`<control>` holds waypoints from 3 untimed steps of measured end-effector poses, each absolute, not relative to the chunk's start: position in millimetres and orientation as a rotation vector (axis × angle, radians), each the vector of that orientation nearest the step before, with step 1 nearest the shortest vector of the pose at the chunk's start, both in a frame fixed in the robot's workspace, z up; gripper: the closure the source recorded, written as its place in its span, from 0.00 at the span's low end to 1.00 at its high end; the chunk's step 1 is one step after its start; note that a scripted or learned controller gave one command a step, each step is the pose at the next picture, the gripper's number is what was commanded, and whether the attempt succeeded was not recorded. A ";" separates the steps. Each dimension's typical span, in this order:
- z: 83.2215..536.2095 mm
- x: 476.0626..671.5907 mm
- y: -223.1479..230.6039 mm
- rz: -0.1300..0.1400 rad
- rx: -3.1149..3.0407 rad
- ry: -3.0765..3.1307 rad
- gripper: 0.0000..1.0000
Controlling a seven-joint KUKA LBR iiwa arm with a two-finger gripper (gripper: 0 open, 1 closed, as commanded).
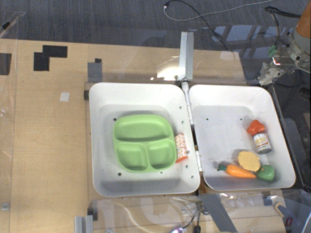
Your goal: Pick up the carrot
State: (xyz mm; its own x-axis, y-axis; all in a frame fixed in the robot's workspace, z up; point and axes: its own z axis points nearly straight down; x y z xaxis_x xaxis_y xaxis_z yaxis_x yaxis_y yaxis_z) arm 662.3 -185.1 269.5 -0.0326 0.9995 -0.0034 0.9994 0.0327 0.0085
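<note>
Along the near wall of the right bin (228,101), toward its front right corner, lies the carrot (239,172); it rests flat, orange body pointing right, its dark green stem end pointing left toward the divider between the bins. Just behind it, touching or nearly so, sits a round yellow cookie-like piece (249,160); a green vegetable (266,173) sits at its tip, and a small bottle with a red cap (259,136) stands apart, further back. My end effector (273,71) hangs at the far right corner, outside the bin and well apart from the carrot; I cannot tell from here how its fingers stand, and I see nothing carried by it.

I judge the carrot a light toy, stiff and probably smooth plastic; it should not crush, but a tapered, glossy body may squirt out of a pinch taken near the thin tip. I would take it across the thick middle, fingers closing across its width; the crowding of the yellow piece behind and the bin wall in front leaves little room for either finger, so that is my worry. The left bin (97,130) holds a green divided tray (144,142) and a small packet (181,147); neither concerns me.
</note>
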 end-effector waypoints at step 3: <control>267.9 671.6 -152.4 0.010 2.593 1.758 1.00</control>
